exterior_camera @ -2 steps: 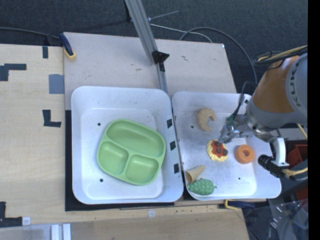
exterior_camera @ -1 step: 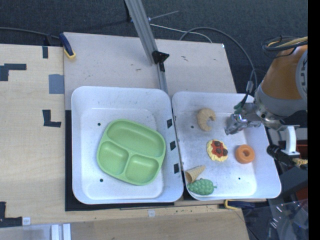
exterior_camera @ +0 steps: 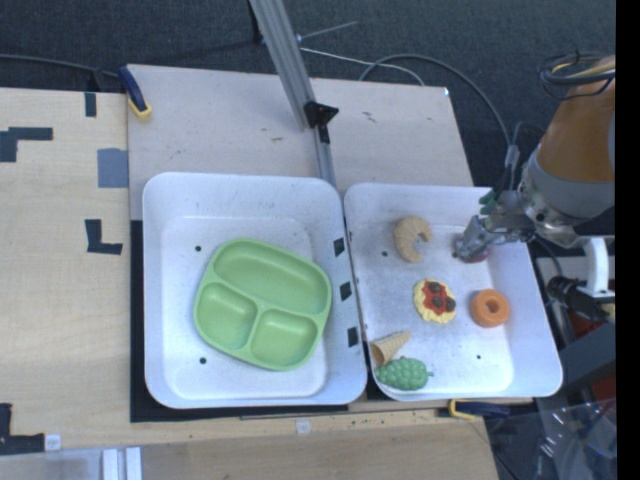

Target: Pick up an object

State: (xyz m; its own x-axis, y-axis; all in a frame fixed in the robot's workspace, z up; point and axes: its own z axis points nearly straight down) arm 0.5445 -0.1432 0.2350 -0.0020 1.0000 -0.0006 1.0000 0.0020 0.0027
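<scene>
Over right bin (exterior_camera: 520, 363), gripper (exterior_camera: 471, 247) low near upper right corner, jaws' state unclear. Croissant (exterior_camera: 411, 237) just left of it, apart. Pizza toy (exterior_camera: 436, 301), doughnut (exterior_camera: 489, 308) below; green plate (exterior_camera: 262, 304) in left bin (exterior_camera: 160, 298).

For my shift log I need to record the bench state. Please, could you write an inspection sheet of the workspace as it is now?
Surface: two shallow white bins, left bin, right bin, on a wooden bench.
Job's things: tan croissant, small pizza toy, orange doughnut, ice-cream cone, green grape bunch, all in right bin.
Clutter: green divided plate in left bin.
Grippers: gripper low over right bin, beside croissant; jaws unclear.
Cables: thin cable behind the bins.
Surroundings: metal pole.
</scene>
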